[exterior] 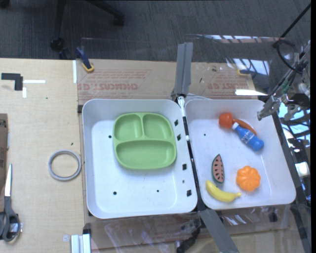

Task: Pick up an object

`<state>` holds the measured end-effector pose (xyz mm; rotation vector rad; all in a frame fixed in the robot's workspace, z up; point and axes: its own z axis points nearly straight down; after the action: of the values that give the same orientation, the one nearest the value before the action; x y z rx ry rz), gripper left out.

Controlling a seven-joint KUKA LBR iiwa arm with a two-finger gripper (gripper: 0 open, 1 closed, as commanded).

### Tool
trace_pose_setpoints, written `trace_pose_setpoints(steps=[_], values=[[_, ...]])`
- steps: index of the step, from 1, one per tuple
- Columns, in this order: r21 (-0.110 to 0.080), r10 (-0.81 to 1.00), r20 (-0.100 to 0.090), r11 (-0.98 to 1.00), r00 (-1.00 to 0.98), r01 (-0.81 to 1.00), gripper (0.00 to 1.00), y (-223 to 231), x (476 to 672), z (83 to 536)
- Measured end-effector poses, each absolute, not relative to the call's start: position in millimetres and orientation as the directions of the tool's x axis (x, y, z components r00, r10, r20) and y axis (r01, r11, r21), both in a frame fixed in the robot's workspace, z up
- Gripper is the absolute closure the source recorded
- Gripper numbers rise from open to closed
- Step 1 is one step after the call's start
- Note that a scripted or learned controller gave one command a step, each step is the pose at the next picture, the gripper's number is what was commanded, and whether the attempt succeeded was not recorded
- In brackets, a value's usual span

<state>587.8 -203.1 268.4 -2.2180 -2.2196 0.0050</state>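
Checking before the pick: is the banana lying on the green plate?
No, the banana lies in the right bin, while the green plate sits in the left bin.

Setting was a robotics lab or test cell. Evidence: two shallow white bins (94,163) sat side by side on a plywood bench (39,133) lined with cardboard (128,84); a tape roll (64,165) and scissors (9,217) lay at left; grey office carpet (148,24) and chair legs (84,15) showed at far side.

Slanted overhead view of both bins (94,163)
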Motion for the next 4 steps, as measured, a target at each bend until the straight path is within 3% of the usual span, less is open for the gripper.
trace_pose_setpoints(steps=[1, 2, 3, 4], values=[[-0.005, 0.959, -0.001, -0.285, 0.285, 0.959, 0.0, -151, 567.3, 89], [-0.076, 0.852, -0.026, -0.524, 0.523, 0.848, 0.0, -143, 642.2, 84], [-0.058, 0.853, -0.021, -0.521, 0.521, 0.851, 1.0, -141, 646.7, 92], [-0.006, 0.922, -0.003, -0.387, 0.387, 0.922, 1.0, -64, 532.8, 189]])
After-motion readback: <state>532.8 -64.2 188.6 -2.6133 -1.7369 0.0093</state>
